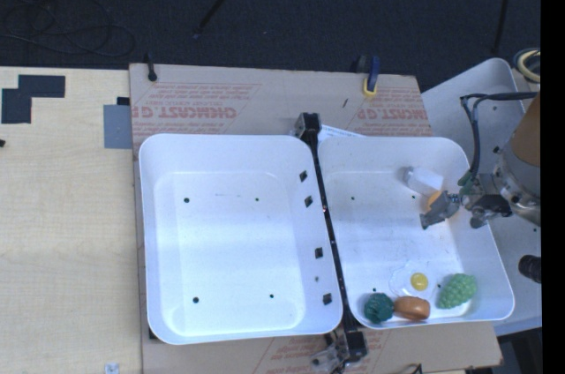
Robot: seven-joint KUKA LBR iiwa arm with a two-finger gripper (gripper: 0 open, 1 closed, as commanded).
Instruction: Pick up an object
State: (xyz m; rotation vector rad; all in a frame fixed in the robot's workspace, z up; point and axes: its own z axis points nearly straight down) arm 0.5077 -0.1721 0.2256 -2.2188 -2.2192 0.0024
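Note:
My gripper (439, 212) hangs low over the right side of the right bin (353, 160), with the arm reaching in from the right edge. A small orange piece (433, 199) sits right at its tip; whether it is held cannot be told. A pale, clear object (424, 179) lies just up and left of the gripper. Along the bin's near edge lie a dark green object (379, 307), an orange object (411, 307) and a light green bumpy object (455, 290), with a small yellow object (418, 281) just behind them.
The left bin (150, 187) stands beside the right one, with a black divider (320, 213) between them. Both rest on a cardboard sheet (229, 103). Cables (472, 125) loop at the right by the arm.

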